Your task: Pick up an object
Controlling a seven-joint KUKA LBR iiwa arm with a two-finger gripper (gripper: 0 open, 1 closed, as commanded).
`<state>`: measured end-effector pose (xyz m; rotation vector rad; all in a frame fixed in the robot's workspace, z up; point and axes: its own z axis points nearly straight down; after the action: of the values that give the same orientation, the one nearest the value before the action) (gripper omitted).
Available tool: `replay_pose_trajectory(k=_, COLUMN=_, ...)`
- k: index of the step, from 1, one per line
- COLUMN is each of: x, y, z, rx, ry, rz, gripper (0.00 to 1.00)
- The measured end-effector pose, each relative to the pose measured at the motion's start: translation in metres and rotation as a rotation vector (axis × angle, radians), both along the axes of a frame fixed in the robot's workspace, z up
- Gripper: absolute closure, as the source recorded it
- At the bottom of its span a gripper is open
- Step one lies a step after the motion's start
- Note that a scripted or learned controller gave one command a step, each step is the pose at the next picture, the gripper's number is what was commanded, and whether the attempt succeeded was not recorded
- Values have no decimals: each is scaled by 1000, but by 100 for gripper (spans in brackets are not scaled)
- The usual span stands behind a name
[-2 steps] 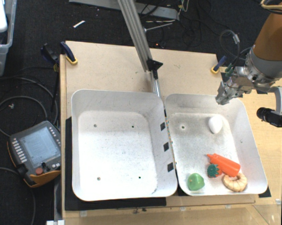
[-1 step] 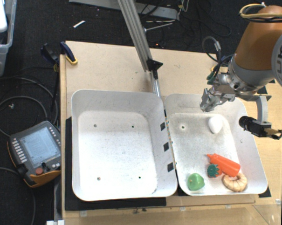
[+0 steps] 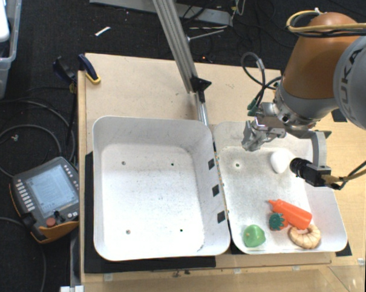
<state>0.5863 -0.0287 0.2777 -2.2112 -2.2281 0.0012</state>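
We see the arm (image 3: 323, 64) hanging over the right bin (image 3: 242, 175), its jaws near the far edge; whether they stand wide or narrow we cannot tell. Nothing looks picked up yet (our reading). The white object (image 3: 280, 160) lies just right of the jaws; carrot (image 3: 291, 212), shell-like pastry (image 3: 305, 236) and green ball (image 3: 254, 235) lie nearer.
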Motion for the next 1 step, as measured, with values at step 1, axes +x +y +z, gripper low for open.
replay_pose_trajectory(k=1, x=-22, y=54, z=-11, rx=0, ry=2, rz=1, gripper=100)
